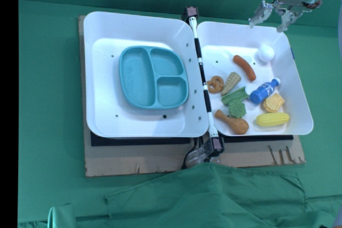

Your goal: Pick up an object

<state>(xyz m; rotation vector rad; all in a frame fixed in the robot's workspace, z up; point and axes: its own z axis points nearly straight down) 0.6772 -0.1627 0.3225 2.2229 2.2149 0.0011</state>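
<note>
My gripper (271, 17) hangs open above the far edge of the right bin (302, 97), with nothing between its fingers. Below it in that bin lie a white ball (265, 53), a red sausage (245, 67), a pretzel (216, 84), a small corn piece (231, 83), green vegetables (235, 102), a blue bottle (264, 91), a yellow chip piece (273, 102), a corn cob (272, 119) and a chicken drumstick (233, 122). The ball is the nearest of them to the gripper.
The left bin (101, 40) holds a teal divided plate (153, 76). A black and white divider (200, 69) runs between the bins. Both bins rest on a cardboard sheet (133, 160) over green cloth, which is bunched up at the front (214, 195).
</note>
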